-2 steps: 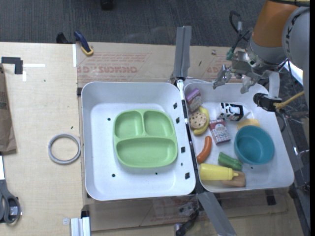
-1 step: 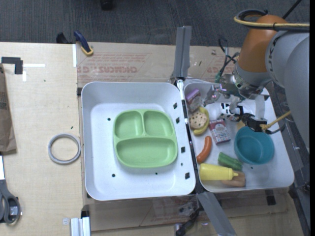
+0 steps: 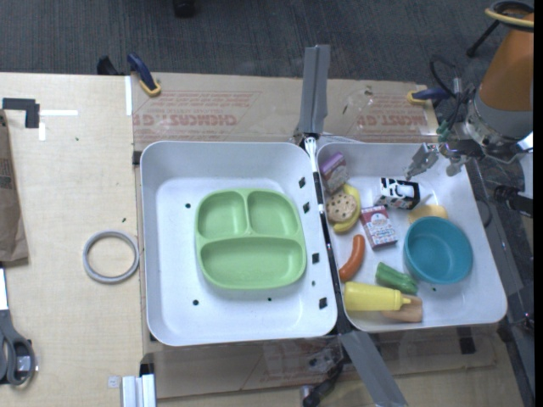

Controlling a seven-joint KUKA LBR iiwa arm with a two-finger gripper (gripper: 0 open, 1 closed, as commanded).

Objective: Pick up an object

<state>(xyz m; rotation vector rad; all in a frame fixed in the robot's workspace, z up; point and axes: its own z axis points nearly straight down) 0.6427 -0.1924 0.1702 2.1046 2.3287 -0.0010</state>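
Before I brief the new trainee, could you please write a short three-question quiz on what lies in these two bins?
1. True or false: the green divided plate lies in the left bin.
2. Which touches the blue bowl? A) cookie B) green vegetable C) grey ring
3. Fill in: the claw hangs above the right bin's ____ corner.

Key: 1 true; 2 B; 3 far right.

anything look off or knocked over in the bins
Nothing is spilled or damaged. The right bin is crowded: the yellow bottle lies on its side by the front wall, and the toys sit jumbled together. The green divided plate lies flat in the left bin.
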